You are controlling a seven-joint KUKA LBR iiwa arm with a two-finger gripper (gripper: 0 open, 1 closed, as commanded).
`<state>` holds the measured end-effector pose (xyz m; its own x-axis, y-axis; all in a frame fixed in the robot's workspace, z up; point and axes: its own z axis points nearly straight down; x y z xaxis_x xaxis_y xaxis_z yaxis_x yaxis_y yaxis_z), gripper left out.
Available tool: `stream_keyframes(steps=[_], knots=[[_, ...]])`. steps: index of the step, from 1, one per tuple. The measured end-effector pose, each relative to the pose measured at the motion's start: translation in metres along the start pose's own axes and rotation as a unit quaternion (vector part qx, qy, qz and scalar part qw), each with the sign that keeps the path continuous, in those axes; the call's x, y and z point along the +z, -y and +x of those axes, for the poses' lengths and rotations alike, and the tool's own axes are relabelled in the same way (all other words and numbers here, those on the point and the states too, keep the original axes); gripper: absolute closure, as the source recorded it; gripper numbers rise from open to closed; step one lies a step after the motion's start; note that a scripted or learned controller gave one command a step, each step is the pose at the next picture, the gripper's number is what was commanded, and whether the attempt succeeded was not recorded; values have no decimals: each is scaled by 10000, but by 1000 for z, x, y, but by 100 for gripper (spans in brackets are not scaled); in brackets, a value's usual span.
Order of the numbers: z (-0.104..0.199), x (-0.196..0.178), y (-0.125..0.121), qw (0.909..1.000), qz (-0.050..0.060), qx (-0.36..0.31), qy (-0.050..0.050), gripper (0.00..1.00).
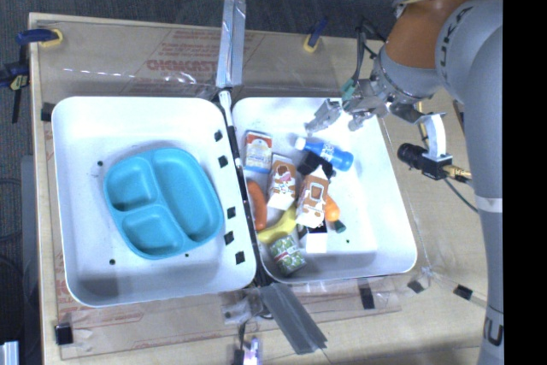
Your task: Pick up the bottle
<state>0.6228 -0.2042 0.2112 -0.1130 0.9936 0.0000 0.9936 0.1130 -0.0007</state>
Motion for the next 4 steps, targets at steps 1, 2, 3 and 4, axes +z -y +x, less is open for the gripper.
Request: stream_keyframes(steps=[1,2,3,4], knots=[[-3,22,20,10000,10,70,3,0],[-3,31,21,9999,18,166,-5,0],[12,-51,-36,9958,-8,-918,9,0],[-4,18,17,9974,12,-714,0,0]])
